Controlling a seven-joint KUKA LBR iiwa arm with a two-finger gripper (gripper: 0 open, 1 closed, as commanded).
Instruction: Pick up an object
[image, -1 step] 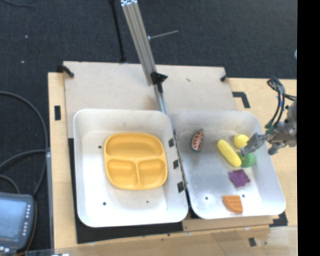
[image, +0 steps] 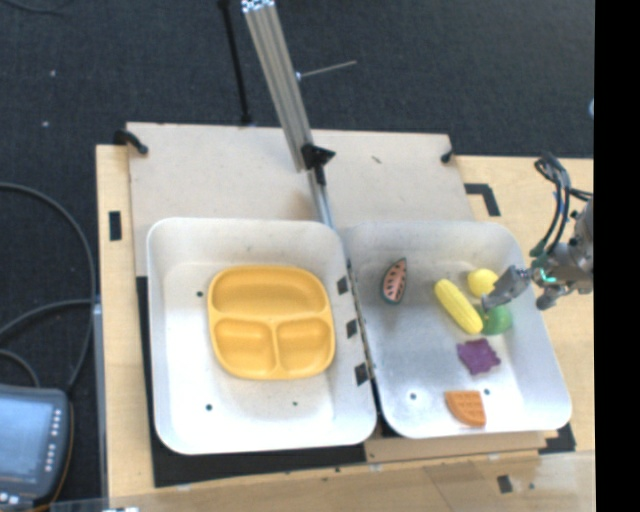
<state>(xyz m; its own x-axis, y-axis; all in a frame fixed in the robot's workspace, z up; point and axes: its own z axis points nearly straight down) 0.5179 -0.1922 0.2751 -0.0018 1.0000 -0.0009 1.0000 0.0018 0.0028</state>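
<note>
Yellow catches my eye first: a toy corn cob (image: 458, 306) and a lemon (image: 482, 281) lie in the right bin (image: 420, 350), with a green piece (image: 497, 320) just beside the cob, a purple bunch (image: 479, 355) below, an orange slice (image: 466, 407) near the front and a watermelon wedge (image: 394, 281) further left. My gripper (image: 522, 283) hangs at the bin's right side, close to the lemon and green piece. I cannot tell how the jaws stand, and I see nothing held. I judge this the approach step; next I must centre over one toy and descend. The left bin (image: 180, 400) holds a yellow tray (image: 270, 321).
</note>
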